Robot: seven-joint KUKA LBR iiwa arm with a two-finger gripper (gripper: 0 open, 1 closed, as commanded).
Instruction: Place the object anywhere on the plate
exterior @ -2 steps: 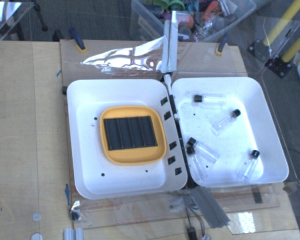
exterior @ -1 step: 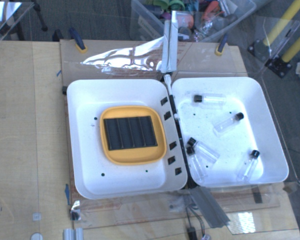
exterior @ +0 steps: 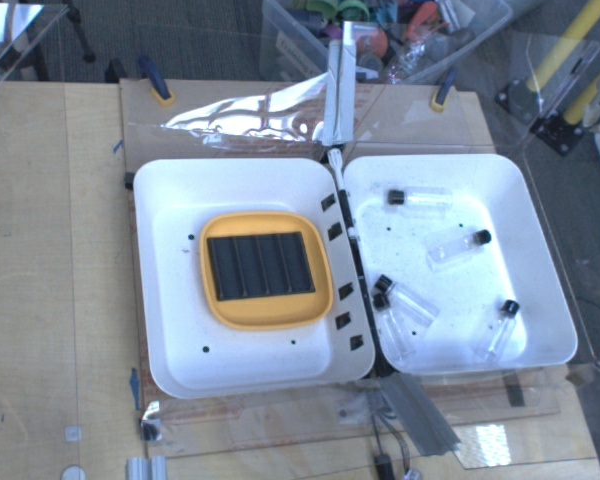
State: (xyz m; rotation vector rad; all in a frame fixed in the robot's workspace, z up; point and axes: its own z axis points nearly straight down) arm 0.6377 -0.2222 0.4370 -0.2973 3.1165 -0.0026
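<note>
A yellow plate [exterior: 220, 303] with a dark ribbed centre lies in the left white bin [exterior: 170, 358]. In the right white bin [exterior: 550, 298] lie several clear vials with black caps: one near the back [exterior: 418, 200], one toward the middle right [exterior: 458, 245], one at the front right [exterior: 498, 331], and two close together by the bin's left wall [exterior: 400, 313].
A clear tub of coloured toys [exterior: 380, 13] stands behind the bins. A shiny plastic sheet [exterior: 250, 120] lies behind the left bin. Black clips [exterior: 340, 268] run along the divider between the bins. Bare wooden bench [exterior: 50, 268] stretches to the left.
</note>
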